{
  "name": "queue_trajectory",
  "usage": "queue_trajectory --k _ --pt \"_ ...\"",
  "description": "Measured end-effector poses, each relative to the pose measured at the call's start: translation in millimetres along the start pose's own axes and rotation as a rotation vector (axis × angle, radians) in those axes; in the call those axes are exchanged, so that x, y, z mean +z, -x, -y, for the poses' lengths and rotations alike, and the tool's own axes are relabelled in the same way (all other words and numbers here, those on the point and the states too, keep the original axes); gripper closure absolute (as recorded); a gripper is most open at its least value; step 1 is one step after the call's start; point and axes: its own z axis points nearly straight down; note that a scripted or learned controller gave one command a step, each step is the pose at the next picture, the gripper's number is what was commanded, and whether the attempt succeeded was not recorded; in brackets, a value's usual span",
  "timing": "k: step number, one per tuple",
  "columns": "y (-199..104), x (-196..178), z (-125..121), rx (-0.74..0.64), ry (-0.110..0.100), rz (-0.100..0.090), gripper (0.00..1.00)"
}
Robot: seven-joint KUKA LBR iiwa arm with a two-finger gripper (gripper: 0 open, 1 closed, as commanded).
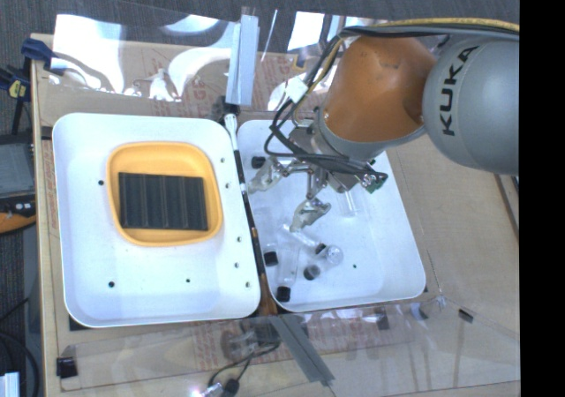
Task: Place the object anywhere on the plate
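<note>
Poised over the right bin (402, 245), the claw (309, 210) hangs below the orange band (380, 86) of the grey arm (472, 104), its thin metal fingers pointing down toward the bin floor; whether they are parted or closed I cannot tell, nor whether anything sits between them. A small clear object (330, 255) lies on the bin floor just below the claw. The yellow plate (163, 166), with a dark ribbed centre, rests in the left bin (79, 254) on the bench (477, 342).
</note>
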Motion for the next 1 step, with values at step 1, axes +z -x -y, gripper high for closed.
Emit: queue_trajectory --k 1 --pt "21.8 0.6 -33.1 -0.298 0.003 -0.003 0.00"
